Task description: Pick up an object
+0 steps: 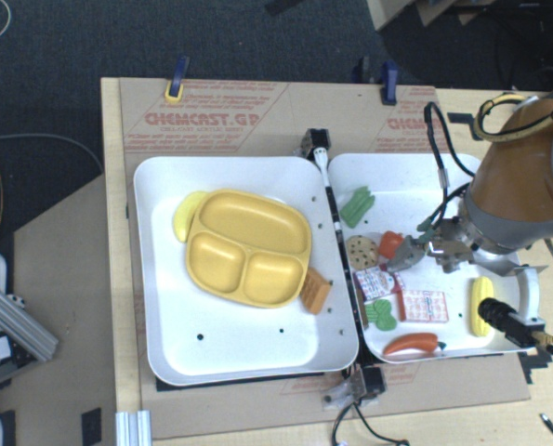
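- The grey arm (522,170) with its orange band enters from the right, bent down and leftward.
- The gripper (408,254) is low at its tip, pointing left; whether its fingers are apart is unclear.

A brown cardboard sheet (257,110) printed with red lettering lies under the bins, pinned at its far edge by a yellow clamp (175,87) and a blue clamp (388,82).

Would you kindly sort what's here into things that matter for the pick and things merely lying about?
For the pick: tool; red toy beside it; right bin.

Lying about: yellow tray; left bin; green toy; sausage; cookie.
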Available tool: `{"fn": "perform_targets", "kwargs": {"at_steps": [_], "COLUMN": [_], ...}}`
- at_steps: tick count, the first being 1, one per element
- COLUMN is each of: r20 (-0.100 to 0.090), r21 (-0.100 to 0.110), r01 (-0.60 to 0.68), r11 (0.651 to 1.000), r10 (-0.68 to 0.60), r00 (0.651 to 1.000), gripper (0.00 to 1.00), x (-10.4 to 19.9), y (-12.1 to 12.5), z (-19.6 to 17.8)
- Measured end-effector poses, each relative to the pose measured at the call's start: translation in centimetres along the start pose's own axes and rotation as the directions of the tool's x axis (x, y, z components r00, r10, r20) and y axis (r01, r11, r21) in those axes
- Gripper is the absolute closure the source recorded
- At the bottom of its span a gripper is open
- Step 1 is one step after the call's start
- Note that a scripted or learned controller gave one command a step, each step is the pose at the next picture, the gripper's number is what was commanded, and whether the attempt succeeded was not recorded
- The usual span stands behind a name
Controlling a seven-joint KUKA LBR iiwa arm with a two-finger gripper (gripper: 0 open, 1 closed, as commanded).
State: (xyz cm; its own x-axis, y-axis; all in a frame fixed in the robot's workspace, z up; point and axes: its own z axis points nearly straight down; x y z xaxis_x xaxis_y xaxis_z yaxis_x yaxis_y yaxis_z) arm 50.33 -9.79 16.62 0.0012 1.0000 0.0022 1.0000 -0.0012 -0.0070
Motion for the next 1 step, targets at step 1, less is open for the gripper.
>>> {"fn": "perform_targets", "kwargs": {"at_steps": [1], "r20": [0.0], "r21": [0.0], "r01": [0.0], "r11": [1.0], "r10": [0.0], "r00": [1.0], "gripper": [0.0], "x": [-0.22], "y": [0.02], "z": [6.35]}}
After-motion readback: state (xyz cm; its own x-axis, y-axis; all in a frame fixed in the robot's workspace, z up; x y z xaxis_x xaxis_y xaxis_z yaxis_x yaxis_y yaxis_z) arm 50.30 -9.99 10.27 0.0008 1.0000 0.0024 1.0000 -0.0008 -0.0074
